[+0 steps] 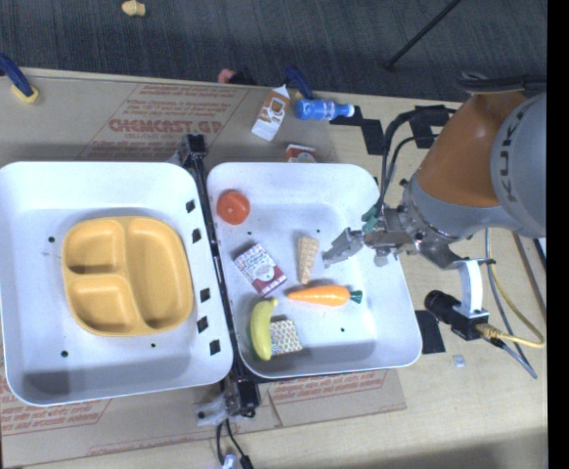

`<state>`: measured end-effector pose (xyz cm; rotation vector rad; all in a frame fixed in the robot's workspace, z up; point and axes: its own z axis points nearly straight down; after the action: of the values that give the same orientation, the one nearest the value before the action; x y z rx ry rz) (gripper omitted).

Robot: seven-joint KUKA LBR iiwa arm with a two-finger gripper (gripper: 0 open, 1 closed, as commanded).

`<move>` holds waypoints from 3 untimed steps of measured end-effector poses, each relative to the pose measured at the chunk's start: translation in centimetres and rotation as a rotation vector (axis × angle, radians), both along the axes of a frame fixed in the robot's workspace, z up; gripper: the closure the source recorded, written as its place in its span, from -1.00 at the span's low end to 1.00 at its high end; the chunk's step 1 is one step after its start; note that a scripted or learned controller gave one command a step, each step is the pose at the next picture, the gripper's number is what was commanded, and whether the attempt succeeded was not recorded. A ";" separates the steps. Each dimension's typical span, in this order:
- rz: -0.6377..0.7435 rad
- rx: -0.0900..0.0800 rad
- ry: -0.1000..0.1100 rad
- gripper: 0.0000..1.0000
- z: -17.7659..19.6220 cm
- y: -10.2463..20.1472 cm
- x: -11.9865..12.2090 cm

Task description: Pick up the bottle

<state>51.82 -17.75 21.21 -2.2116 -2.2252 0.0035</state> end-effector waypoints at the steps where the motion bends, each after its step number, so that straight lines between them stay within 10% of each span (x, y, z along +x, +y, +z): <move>1: 0.005 0.001 0.002 1.00 1.0 0.0 0.0; 2: 0.141 0.001 0.000 1.00 -1.3 0.4 -4.2; 3: -0.317 -0.002 -0.001 1.00 -1.1 -3.4 -4.2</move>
<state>47.59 -21.14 20.16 -2.5371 -1.8491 0.0032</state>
